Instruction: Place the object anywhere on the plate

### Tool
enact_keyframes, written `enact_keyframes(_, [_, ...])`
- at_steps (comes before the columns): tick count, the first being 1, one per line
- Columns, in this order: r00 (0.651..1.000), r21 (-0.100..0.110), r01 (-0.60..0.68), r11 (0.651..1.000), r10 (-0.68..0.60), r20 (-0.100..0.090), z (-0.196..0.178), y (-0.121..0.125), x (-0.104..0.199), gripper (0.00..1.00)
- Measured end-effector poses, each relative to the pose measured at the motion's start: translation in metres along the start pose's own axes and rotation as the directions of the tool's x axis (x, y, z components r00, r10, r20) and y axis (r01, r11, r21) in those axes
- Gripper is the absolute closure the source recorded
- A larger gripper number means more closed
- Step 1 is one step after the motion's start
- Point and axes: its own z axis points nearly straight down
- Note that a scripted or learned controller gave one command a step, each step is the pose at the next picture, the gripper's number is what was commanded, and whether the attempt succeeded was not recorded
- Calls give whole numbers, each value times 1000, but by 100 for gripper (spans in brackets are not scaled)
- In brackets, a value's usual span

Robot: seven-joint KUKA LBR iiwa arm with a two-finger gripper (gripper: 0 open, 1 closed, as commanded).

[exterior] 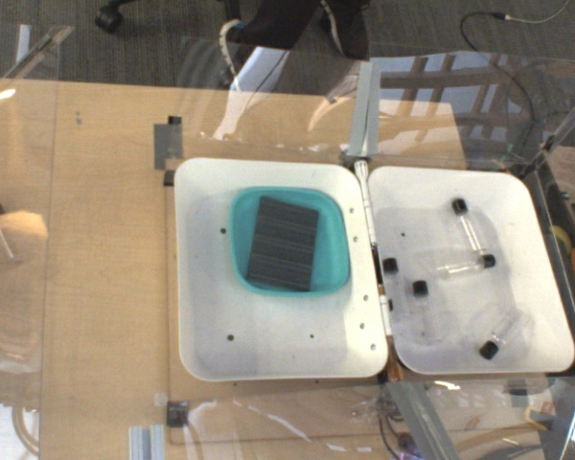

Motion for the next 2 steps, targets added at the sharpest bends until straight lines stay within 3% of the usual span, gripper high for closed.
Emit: enact_keyframes(2, [977,3,-215,977,215,0,1,-1,6,0])
